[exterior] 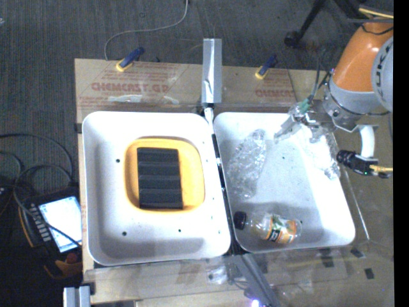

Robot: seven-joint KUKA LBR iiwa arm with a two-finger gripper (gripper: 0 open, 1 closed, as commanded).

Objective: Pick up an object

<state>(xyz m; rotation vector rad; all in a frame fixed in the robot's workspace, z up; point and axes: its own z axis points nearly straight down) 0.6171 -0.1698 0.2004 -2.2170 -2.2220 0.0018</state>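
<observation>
The gripper [305,121] hangs over the right bin's [332,229] far edge, apparently positioned to descend; whether it is spread, I cannot tell.

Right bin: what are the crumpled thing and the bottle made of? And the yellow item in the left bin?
Crumpled item: likely thin clear plastic, glossy and see-through, with creased highlights. Bottle: clear plastic by its look, with a black cap and an orange label. Yellow item: matte, rounded edges, with a black ribbed panel on top; plastic or rubber, hard to tell.
</observation>
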